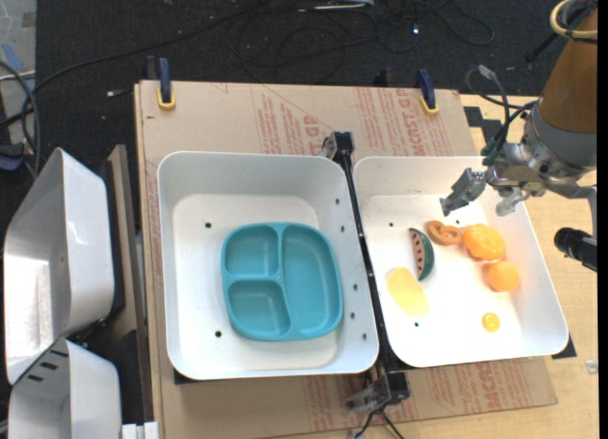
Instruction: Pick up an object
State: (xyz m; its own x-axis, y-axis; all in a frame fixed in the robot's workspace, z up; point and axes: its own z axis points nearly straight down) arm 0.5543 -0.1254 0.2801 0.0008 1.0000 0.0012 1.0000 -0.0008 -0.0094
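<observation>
Objects for picking all lie in the right bin [546, 333], and none is yet between the fingers: the gripper [484, 190] hangs at about twelve o'clock over that bin, above its far wall, and whether it is spread or pressed together cannot be told from this slant. Largest of the lot is the pale yellow piece [408, 292], at about seven o'clock in the bin; it looks like light, smooth plastic, probably slippery, best taken across its narrow width. Next, the watermelon slice [421, 252], near the bin's centre-left, seems thin and stiff; a pinch across its flat faces should serve. The two orange fruits [485, 242] [503, 277], at about two and three o'clock, look rounded and apt to roll away. The small orange ring-like piece [443, 232] and the little yellow ball [490, 322] at five o'clock offer least to hold. The left bin [180, 238] bears a teal divided plate [282, 280].
</observation>
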